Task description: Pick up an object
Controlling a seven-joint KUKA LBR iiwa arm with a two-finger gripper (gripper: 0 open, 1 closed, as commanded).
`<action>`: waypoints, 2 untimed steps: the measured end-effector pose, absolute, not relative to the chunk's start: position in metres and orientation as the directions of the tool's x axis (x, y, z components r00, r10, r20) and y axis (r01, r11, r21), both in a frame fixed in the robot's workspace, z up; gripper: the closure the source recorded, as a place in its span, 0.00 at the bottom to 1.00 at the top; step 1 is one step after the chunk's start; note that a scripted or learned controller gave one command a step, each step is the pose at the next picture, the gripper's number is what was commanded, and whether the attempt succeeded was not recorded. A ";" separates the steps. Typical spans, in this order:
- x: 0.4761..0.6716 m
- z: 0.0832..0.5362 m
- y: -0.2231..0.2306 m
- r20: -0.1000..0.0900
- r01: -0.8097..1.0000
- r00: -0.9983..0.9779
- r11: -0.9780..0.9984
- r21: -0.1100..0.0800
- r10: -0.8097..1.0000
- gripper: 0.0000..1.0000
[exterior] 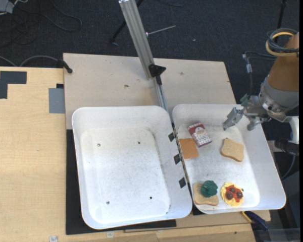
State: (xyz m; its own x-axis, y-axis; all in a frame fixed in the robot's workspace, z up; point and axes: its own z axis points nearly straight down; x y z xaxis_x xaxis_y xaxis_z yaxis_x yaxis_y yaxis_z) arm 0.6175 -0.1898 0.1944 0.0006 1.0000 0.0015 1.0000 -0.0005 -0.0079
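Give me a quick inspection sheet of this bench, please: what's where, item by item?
Surface: two shallow white bins side by side, left bin and right bin, on a pale board.
Job's things, all in the right bin: small red-and-white carton; flat brown square; tan bread-shaped slice; green lump on a tan slice; yellow piece with red topping.
Clutter: nothing seen.
Grippers: grey end effector sits over the right bin's upper right corner, holding nothing.
Cables: dark cables on the floor behind.
Surroundings: slanted aluminium bar; dark floor.
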 end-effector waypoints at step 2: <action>0.627 0.097 -0.184 -0.003 1.000 -0.001 0.001 0.010 1.000 0.00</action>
